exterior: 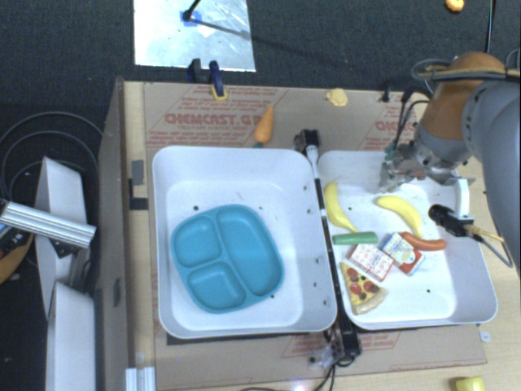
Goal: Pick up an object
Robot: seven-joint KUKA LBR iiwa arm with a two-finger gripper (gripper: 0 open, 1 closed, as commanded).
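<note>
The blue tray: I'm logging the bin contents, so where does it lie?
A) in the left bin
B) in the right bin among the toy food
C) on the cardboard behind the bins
A: the blue tray lies flat inside the left bin, alone there.

Arm (476, 104) bent low, hand (400, 172) down

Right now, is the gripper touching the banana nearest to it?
Cannot tell. In the camera view the gripper sits just above the banana in the right bin, but no clear contact or gap shows.
</note>
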